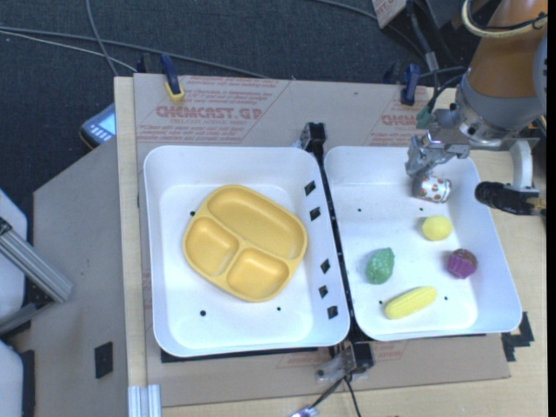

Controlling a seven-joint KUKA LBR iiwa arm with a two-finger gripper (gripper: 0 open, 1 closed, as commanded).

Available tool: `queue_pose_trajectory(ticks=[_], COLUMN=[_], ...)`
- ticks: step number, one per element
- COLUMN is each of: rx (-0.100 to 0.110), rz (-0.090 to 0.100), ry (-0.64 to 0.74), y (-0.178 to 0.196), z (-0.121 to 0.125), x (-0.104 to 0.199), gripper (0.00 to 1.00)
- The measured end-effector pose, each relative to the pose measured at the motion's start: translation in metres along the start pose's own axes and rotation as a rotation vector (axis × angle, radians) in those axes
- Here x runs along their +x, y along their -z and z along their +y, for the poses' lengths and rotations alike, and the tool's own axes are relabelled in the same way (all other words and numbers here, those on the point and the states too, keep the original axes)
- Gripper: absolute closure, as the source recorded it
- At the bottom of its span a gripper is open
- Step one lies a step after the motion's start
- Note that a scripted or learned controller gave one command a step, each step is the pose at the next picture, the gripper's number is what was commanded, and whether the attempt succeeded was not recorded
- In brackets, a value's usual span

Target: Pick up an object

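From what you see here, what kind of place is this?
Probably a robot test bench in a lab, not a kitchen. Two white bins sit on a clamped board, loose cables run over the dark floor, and the toy corn and other play food lie under the arm's hand.

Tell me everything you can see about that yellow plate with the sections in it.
The yellow divided plate looks like moulded plastic, rounded at the corners, with three compartments: one long one along its upper right side and two smaller ones along its lower left. All three hold nothing. It lies flat, right side up and turned at a slant, near the middle of the left white bin, resting on the bin's floor and apart from its walls. Nothing else touches it.
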State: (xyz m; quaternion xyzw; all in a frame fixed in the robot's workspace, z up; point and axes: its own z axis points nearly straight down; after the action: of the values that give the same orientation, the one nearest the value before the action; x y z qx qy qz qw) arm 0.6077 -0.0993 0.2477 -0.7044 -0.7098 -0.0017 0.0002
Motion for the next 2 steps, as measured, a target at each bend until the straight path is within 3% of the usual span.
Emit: queue_pose_trajectory(ticks=[2], rx=[0.006], rz=[0.0], ry=[-0.002], y=[-0.026], z=[0.009], x=[0.11], gripper=[1.0])
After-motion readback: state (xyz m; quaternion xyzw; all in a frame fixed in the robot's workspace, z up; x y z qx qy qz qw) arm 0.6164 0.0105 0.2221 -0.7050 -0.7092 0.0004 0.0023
